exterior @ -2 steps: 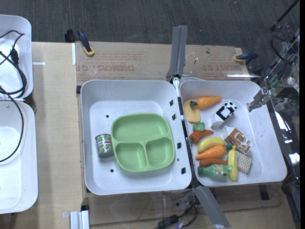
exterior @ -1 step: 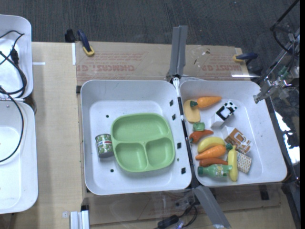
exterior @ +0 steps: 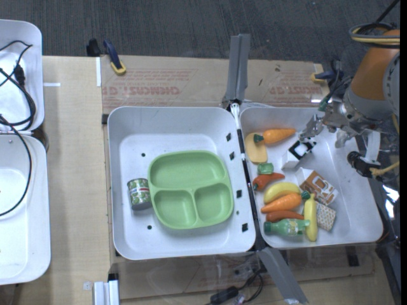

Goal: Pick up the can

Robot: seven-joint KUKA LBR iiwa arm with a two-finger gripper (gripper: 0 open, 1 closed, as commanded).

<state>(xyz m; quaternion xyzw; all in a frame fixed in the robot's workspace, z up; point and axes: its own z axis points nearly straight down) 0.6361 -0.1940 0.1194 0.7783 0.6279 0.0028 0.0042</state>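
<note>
Toy food (exterior: 289,211): heaped in the right bin's near corner.
Can (exterior: 138,193): left bin, touching the green tray's (exterior: 191,189) left edge, open floor around.
Gripper (exterior: 304,143): over right bin, well apart from the can; finger gap unclear.

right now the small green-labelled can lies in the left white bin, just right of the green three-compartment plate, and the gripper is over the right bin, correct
One detail is wrong. The camera view shows the small green-labelled can just left of the green three-compartment plate, not right of it. It does lie in the left white bin, and the gripper is over the right bin.
</note>
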